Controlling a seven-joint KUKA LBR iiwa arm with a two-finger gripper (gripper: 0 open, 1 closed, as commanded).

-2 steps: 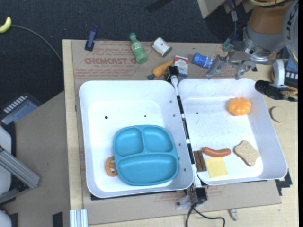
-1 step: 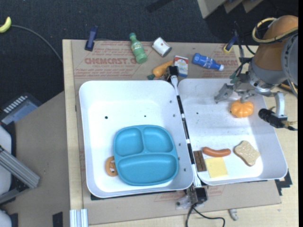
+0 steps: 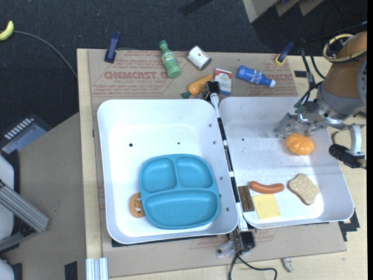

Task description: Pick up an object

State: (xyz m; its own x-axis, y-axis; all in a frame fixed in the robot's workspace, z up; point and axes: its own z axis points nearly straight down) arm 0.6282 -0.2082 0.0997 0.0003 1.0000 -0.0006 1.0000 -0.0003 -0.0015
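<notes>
While the grey two-finger gripper (image 3: 299, 124) hangs over the right white bin (image 3: 256, 121), its grip state unreadable, the round orange toy fruit (image 3: 300, 144) lies just below it (probably the target).

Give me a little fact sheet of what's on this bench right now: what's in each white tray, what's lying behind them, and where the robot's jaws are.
left bin: blue divided plate, pretzel tucked at its left edge
right bin: orange fruit, sausage, cheese slice, bread slice
behind the bins: green bottle, blue bottle, small carton, can
arm's jaws: in the right bin, just above the orange fruit
held object: none seen
</notes>
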